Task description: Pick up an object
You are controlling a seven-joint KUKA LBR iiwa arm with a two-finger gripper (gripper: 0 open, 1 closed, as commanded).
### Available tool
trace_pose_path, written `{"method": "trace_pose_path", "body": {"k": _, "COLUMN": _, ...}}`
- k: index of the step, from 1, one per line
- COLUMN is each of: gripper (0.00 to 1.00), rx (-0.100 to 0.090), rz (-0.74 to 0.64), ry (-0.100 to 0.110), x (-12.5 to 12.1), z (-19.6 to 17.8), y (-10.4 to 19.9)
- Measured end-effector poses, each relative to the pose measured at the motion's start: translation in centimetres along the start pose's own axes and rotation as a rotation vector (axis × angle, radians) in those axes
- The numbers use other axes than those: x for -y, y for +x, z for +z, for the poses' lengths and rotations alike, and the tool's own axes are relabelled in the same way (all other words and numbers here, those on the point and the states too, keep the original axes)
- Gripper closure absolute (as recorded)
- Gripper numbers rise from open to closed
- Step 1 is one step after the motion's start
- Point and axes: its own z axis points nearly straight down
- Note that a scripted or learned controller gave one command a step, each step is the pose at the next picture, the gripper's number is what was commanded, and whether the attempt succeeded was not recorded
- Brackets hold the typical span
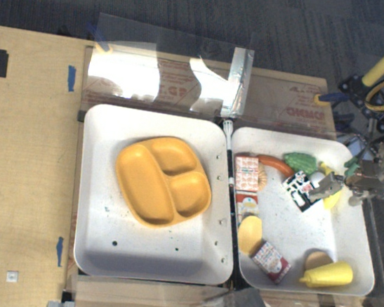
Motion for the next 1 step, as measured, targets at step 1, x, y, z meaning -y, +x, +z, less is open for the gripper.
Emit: {"method": "trace_pose_path", "body": {"k": 1, "gripper": 0.00, "rx": 0.003, "rz": 0.030, "ry": -0.009, "x": -3.69, "z": 14.72, "y": 0.45}}
